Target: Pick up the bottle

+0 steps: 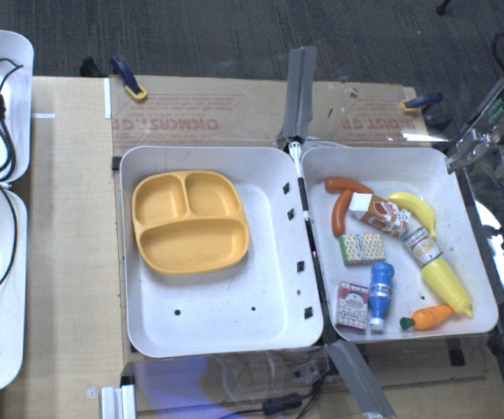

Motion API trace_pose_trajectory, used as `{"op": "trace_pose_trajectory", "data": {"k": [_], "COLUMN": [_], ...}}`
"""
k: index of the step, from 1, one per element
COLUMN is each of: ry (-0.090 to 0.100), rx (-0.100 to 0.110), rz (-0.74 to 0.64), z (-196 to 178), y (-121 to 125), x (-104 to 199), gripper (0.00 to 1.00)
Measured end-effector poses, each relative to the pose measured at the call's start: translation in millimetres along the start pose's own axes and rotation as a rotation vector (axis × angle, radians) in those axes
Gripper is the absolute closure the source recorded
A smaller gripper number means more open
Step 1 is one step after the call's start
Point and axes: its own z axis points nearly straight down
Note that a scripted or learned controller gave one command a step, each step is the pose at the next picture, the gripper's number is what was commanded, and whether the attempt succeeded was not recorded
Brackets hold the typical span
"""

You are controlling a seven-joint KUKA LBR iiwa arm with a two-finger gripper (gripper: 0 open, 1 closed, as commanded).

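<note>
L bin [147,321] has open room round yellow divided plate [190,221] at 10 o'clock, R bin [461,208] crowded, gripper [479,138] blurry off its 1 o'clock corner, open/shut can't tell, blue bottle [380,293] at 6 o'clock beside red carton [352,307].

Two white bins sit side by side on the tabletop [68,234]. The left bin [208,321] holds a yellow divided plate [190,221] toward its upper left. The right bin [474,234] holds a blue bottle [380,295] lying near the front, just beside a small red carton [353,306], with a toy carrot [429,318], a banana [414,209], a yellow squeeze bottle [439,271] and two sausages [343,201] around it.
</note>
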Motion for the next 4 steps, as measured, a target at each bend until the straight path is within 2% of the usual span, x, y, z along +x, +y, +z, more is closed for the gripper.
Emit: {"op": "trace_pose_trajectory", "data": {"k": [1, 2, 3, 4], "ry": [0.003, 0.001, 0.001, 0.001], "rx": [0.002, 0.0, 0.0, -0.007], "rz": [-0.102, 0.042, 0.013, 0.24], "z": [172, 156, 153, 190], "y": [-52, -18, -14, -39], "x": [27, 23, 26, 68], "gripper": [0.0, 0.0, 0.0, 0.0]}}
